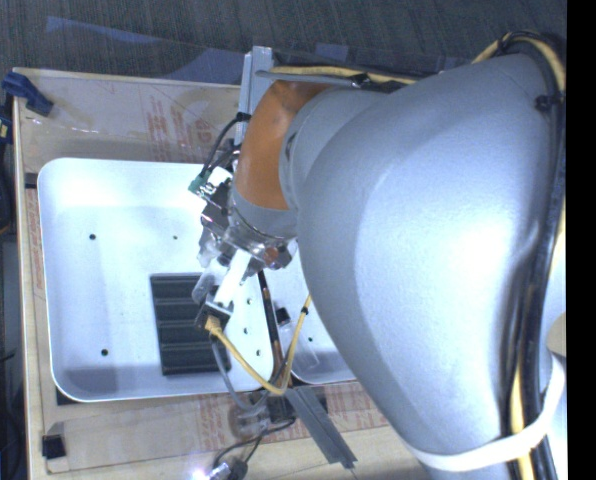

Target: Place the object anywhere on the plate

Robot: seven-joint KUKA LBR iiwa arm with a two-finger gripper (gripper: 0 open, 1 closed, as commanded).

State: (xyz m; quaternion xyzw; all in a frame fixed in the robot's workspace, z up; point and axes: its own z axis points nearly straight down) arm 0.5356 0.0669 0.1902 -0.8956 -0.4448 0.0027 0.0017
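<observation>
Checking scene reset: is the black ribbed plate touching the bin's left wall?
No, a wide stretch of bare white floor of the bin separates the black ribbed plate from that wall.

Smooth grey arm (418, 248), orange band (263, 153) above the wrist.

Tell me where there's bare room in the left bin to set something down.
The left bin has bare floor along its upper part, above the dark ribbed slab, and down its left side, between the left wall and the slab. It is crowded on the right, where the arm hangs over the slab's right edge.
</observation>
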